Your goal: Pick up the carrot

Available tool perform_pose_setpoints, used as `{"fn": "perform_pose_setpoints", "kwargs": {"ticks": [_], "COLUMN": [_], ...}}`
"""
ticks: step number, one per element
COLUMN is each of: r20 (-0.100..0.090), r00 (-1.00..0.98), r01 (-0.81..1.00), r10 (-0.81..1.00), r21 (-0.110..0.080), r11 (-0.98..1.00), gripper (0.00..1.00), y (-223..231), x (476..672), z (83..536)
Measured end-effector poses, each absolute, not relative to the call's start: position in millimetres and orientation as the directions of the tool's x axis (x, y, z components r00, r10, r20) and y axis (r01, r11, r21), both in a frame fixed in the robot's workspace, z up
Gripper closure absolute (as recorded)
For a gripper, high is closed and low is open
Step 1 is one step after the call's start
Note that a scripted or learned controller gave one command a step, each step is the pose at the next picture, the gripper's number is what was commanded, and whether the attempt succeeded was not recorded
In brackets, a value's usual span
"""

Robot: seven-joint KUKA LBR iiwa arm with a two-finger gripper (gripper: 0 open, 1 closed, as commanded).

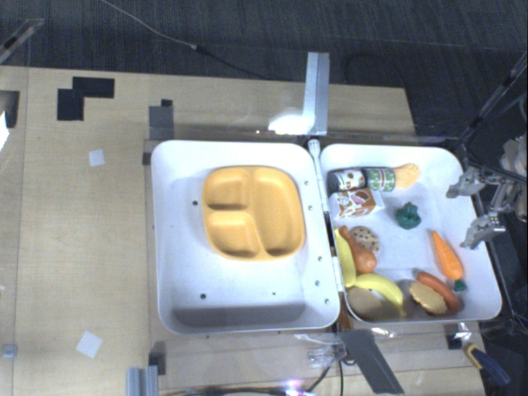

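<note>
I am seeing the small orange plastic carrot [446, 256] lying slantwise near the right wall of the right-hand shallow white bin [429, 157], green tip toward the front corner. Just beside it the metal two-finger gripper [479, 209] is hovering at the bin's right rim, fingers spread apart and gripping nothing. A dark green toy vegetable [407, 216] is sitting left of the carrot. The left white bin [177, 238] is holding a yellow divided plate [252, 211].

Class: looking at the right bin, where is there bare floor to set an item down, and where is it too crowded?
Right bin: bare floor lies between broccoli, carrot and banana, plus the upper right corner near the gripper. The left wall and bottom edge are crowded.
</note>
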State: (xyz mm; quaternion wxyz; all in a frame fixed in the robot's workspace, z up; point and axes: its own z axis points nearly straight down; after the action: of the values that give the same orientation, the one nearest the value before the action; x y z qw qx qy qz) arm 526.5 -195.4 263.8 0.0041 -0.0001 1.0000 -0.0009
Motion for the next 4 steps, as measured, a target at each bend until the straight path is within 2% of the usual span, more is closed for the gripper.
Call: {"fn": "perform_pose_setpoints", "kwargs": {"ticks": [1,2,3,4], "r20": [0.003,-0.015,-0.017,-0.012], "r00": [-0.997,-0.999,-1.0,-0.993], "r01": [-0.083,-0.044,0.005,0.115], "r10": [-0.083,-0.044,0.005,0.115], "r21": [0.003,-0.005,-0.003,-0.001], "r11": [0.997,0.999,1.0,0.993], "gripper": [0.0,0.0,0.0,0.0], "y": [-205,-193,-148,-189], "x": [512.2,517.8,503.1,588.4], "z": [118,90,90,135]}}
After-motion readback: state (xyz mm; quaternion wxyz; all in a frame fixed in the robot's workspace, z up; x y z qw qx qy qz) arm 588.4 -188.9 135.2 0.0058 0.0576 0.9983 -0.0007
